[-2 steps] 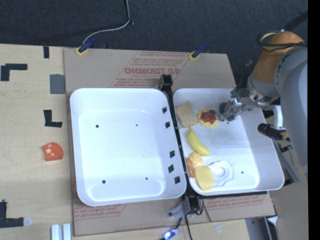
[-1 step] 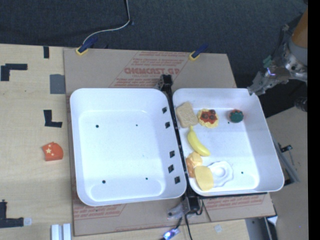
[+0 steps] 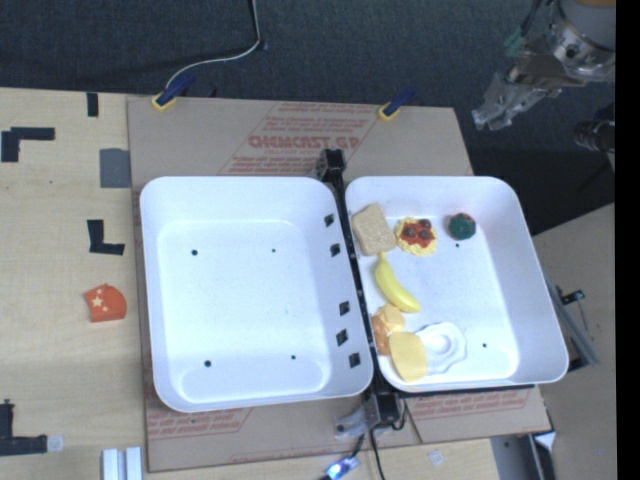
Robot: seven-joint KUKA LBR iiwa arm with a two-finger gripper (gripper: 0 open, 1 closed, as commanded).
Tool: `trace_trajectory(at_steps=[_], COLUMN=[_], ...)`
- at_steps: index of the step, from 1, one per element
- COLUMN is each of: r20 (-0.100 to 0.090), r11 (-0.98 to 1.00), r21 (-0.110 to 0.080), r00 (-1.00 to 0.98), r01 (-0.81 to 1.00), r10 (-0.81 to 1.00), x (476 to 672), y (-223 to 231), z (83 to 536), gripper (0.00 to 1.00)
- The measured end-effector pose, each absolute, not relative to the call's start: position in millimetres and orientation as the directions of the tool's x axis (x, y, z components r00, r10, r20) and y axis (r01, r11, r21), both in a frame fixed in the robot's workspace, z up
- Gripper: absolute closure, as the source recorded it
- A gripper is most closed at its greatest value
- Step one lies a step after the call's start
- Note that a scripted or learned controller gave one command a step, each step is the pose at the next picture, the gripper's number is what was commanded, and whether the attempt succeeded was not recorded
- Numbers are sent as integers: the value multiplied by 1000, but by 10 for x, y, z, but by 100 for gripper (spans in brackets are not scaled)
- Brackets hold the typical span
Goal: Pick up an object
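Note:
The right bin (image 3: 520,268) holds several toy foods along its left side. A slice of bread (image 3: 372,230) lies at the top left, with a small pizza piece (image 3: 416,235) beside it and a dark green ball (image 3: 461,226) further right. A yellow banana (image 3: 395,286) lies below them. Near the front sit a yellow-orange piece (image 3: 398,348) and a white fried egg (image 3: 443,344). My gripper (image 3: 500,103) hangs high at the upper right, beyond the bins' far edge, with nothing visibly held.
The left bin (image 3: 240,293) stands beside the right one on a cardboard sheet (image 3: 300,138). A small red object (image 3: 106,302) lies on the bench at the far left. A white cable (image 3: 225,53) runs across the dark floor behind.

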State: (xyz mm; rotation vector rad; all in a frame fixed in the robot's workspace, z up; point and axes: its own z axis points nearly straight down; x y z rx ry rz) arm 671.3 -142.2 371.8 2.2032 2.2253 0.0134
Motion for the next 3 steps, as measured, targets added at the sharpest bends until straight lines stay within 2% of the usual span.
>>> trace_trajectory(at_steps=[1, 2, 3], r20=[-4, 4, -4], r11=[3, 4, 3], r21=[16, -7, 10], r00=[-3, -4, -3], r01=[1000, 1000, 1000], r10=[1000, 1000, 1000], x=[6686, 5690, 6513], y=[-1452, -993, -990], z=[5029, 4628, 5389], gripper=[100, 100, 100])
